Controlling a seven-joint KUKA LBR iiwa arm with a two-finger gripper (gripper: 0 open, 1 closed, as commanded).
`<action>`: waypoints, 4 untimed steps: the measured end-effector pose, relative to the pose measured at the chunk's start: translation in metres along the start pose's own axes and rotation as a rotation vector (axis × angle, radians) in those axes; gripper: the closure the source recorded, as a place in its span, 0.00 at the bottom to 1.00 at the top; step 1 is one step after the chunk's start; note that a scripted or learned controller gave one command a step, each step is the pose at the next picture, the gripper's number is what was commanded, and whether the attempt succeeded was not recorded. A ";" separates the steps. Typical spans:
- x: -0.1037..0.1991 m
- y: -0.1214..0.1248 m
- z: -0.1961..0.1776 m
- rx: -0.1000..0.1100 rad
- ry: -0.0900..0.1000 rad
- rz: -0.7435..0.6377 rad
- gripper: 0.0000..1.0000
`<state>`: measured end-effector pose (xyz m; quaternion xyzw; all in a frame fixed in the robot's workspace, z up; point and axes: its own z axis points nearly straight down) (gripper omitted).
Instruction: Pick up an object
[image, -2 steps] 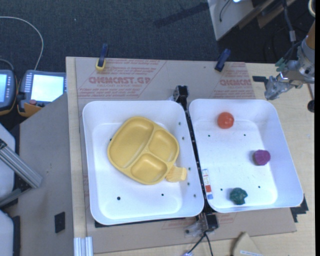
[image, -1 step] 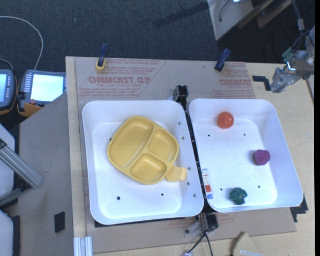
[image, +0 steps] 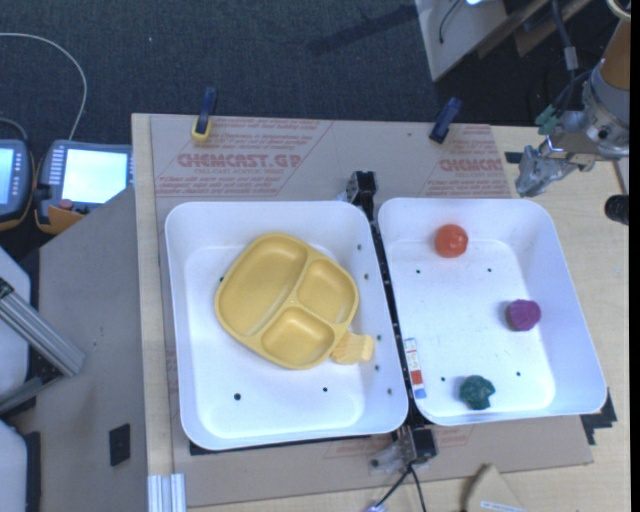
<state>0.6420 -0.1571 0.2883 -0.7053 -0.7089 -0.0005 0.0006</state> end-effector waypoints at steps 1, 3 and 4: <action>0.045 -0.018 -0.001 0.001 0.000 0.000 1.00; 0.152 -0.060 0.015 0.004 0.001 -0.001 1.00; 0.209 -0.078 0.029 0.005 0.001 -0.001 1.00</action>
